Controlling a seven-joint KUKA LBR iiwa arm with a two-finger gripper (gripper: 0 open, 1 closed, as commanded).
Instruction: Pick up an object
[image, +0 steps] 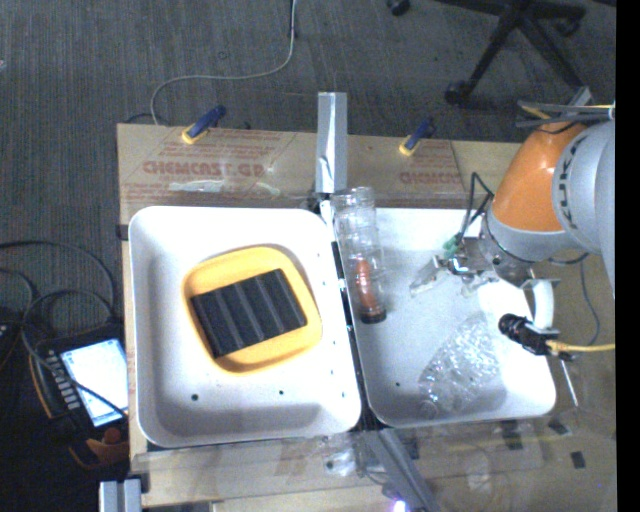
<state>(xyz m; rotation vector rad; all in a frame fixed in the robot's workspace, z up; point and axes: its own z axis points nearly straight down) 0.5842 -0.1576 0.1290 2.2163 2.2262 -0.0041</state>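
Observation:
My gripper (440, 272) hangs over the upper middle of the right bin (400, 225), reaching in from the grey and orange arm (545, 195) on the right. A clear plastic bottle (360, 255) with a reddish-orange filling and a dark cap lies along this bin's left wall, to the left of the gripper and apart from it. A crumpled clear plastic piece (458, 365) lies in the bin's lower right part, below the gripper. In the left bin (160, 390) rests a yellow tray with a black ribbed insert (252, 308).
A cable with a black and yellow connector (530, 338) hangs off the arm over the right bin's right edge. Two blue-handled clamps (205, 122) hold the brown board behind the bins. A metal post (331, 140) stands between the bins at the back.

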